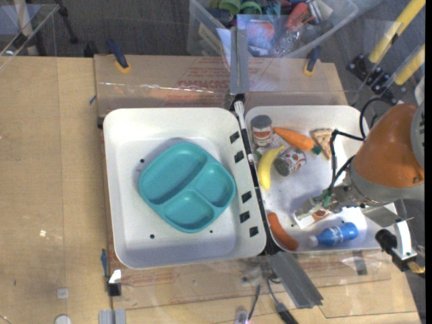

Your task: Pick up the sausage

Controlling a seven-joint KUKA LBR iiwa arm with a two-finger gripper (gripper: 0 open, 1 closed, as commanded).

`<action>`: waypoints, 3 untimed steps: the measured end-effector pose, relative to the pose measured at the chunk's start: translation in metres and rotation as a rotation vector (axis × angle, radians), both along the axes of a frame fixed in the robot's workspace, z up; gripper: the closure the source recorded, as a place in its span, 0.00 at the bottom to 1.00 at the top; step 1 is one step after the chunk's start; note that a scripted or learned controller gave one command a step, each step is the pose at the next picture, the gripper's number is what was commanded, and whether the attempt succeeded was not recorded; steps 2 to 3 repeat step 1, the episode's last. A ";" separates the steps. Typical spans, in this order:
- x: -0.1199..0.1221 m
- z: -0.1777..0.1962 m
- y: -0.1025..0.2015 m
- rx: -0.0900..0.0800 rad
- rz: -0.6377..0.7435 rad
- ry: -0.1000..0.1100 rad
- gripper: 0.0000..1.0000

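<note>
Pale wooden bench (47,181) carries two white bins side by side, with a clear tub of toys (270,9) behind them. Over the right bin (351,113) the gripper (324,200) hangs low beneath the orange-banded wrist, pointing down at the bin's floor; whether it is open or closed cannot be told from this slant, and nothing is seen held in it. Just beneath it lies a small white-and-red packet (312,216), with a blue bottle (336,235) beside that. The sausage (281,231) lies further toward the divider, at the bin's near corner, red-orange and slightly curved, apart from the gripper. It looks like a light plastic toy: smooth, rounded, probably slippery and prone to roll. Taking it across its middle, jaws square to its length, seems safest, though the nearby wall crowds one side. Beyond lie a banana (266,167), carrot (294,138) and cans (262,131). A teal plate (186,186) sits in the left bin (121,201).
</note>
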State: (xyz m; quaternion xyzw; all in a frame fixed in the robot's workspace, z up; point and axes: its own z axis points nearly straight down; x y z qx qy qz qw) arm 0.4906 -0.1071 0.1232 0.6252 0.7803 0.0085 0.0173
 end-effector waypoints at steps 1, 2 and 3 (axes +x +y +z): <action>-0.011 0.061 0.074 0.011 -0.127 0.039 0.00; -0.011 0.061 0.074 0.011 -0.127 0.039 0.00; -0.011 0.061 0.074 0.011 -0.127 0.039 0.00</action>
